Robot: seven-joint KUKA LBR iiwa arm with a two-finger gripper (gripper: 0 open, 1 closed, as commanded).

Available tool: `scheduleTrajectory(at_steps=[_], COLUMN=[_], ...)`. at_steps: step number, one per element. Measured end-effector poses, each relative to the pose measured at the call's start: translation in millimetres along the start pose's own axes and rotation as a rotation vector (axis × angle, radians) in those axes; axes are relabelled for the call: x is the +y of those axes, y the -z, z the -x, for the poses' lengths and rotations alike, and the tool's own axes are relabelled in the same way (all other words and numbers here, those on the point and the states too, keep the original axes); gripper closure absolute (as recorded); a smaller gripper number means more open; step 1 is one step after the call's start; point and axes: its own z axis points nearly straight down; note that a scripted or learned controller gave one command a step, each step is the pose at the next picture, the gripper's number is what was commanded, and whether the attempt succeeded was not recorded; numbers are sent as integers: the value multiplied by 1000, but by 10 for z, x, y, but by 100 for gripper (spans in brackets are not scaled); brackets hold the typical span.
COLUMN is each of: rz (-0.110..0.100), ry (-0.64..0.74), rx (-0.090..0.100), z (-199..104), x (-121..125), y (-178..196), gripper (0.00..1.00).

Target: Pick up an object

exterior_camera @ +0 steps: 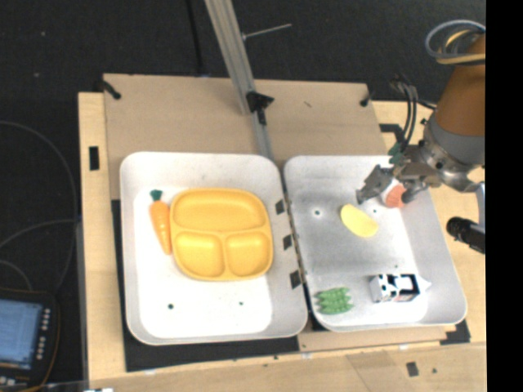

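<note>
My gripper (391, 191) hangs over the far right part of the right bin (433, 260), below the arm's orange band. A small red object (395, 195) sits between its two dark fingers, and the gripper is shut on it. Just left of and below the gripper, a yellow oval object (359, 220) lies on the bin floor. A green ridged object (333, 301) and a black-and-white toy (395, 287) rest near the right bin's front edge.
The left bin (139, 300) holds a yellow divided plate (221, 233) with an orange carrot toy (159, 223) along its left side. A grey metal post (237, 64) rises behind the bins. A black part (466, 233) sticks in at the right bin's right edge.
</note>
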Motion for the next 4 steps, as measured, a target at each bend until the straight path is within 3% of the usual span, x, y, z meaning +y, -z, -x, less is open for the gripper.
scheduleTrajectory(at_steps=[1,4], rz=[0,-6], ry=[0,-4], rx=[0,-1], z=[-1,59], x=[1,46], y=[1,-1557], gripper=[0,0])
